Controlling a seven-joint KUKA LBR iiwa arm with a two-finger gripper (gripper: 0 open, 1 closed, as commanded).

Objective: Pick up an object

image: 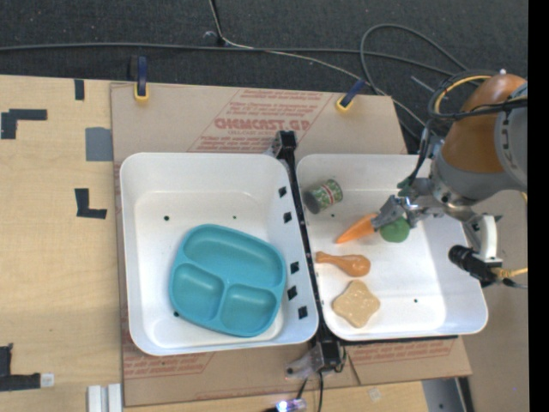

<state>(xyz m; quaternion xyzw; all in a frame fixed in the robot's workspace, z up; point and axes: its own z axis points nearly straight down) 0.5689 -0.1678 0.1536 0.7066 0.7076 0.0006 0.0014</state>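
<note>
Orange and green, the toy carrot [371, 227] lies in the right bin [429, 316], its green top under the gripper [397, 214], whose state I cannot tell. Grasping is in hand; next comes a firm pinch, then lifting.

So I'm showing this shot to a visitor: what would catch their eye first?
Probably the teal divided tray, which takes up much of the left bin. Next, the grey arm's end effector, low in the right bin at a toy carrot with a green top.
</note>
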